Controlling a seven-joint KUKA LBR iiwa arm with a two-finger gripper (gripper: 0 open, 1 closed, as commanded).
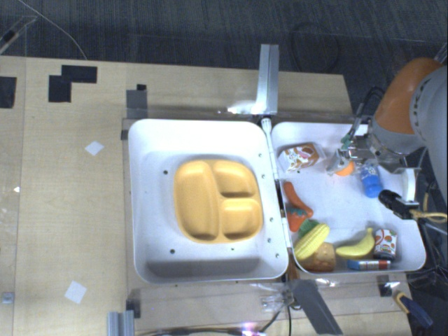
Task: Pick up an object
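The left bin (140, 208) holds a yellow tray (215, 200) with three compartments, lying at its middle with bare white floor all round. The right bin (418, 254) holds the loose things. A packet (299, 157) lies near its far left corner. A carrot (297, 201) lies along the left wall, and a corn cob (311, 238) and a potato (320, 257) sit in the near left corner. A banana (356, 244), a small carton (384, 243) and a marker (369, 264) lie along the near edge. A blue bottle (370, 182) lies just beside the gripper (350, 161), which hangs over the far right part; whether it is open or closed I cannot tell. The bin's middle is bare floor.
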